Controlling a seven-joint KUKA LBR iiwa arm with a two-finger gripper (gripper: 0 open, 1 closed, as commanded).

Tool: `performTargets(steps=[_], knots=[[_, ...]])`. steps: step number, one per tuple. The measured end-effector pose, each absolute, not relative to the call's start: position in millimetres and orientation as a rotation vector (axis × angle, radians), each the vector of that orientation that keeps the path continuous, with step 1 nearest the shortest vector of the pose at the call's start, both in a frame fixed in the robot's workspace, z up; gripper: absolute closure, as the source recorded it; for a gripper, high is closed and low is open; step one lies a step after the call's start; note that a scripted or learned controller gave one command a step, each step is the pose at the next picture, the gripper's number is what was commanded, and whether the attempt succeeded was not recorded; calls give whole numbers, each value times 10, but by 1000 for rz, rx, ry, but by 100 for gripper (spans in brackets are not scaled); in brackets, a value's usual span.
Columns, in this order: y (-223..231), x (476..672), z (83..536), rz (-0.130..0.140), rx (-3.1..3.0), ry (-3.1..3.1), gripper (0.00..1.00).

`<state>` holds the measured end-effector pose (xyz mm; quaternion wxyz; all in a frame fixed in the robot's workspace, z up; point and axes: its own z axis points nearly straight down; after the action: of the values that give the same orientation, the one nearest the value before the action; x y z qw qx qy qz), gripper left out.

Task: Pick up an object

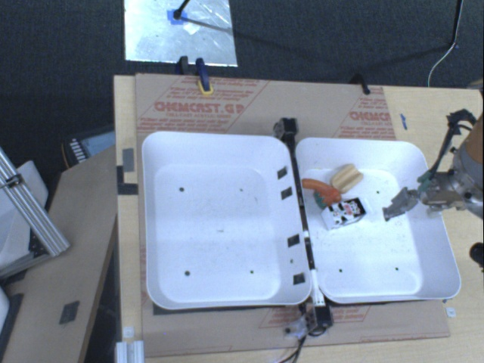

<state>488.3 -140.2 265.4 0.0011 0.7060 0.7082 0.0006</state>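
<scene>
Right bin (435,278), centre-right of frame: tan bread-like piece (346,177), orange carrot-like piece (321,187), white printed card (344,212). Gripper (396,205) just right; grip state unclear.

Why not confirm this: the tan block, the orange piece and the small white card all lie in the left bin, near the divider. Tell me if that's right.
Not quite. The tan block, the orange piece and the small white card lie in the right bin, not the left bin. They do sit near the divider, as the camera view shows.
</scene>
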Motion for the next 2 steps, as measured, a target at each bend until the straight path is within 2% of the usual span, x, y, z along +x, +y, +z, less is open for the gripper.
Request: performTargets(steps=[1,2], knots=[[-1401,4893,2762,4,2212,2225,100],[-536,4878,3340,8,2208,2228,100]])
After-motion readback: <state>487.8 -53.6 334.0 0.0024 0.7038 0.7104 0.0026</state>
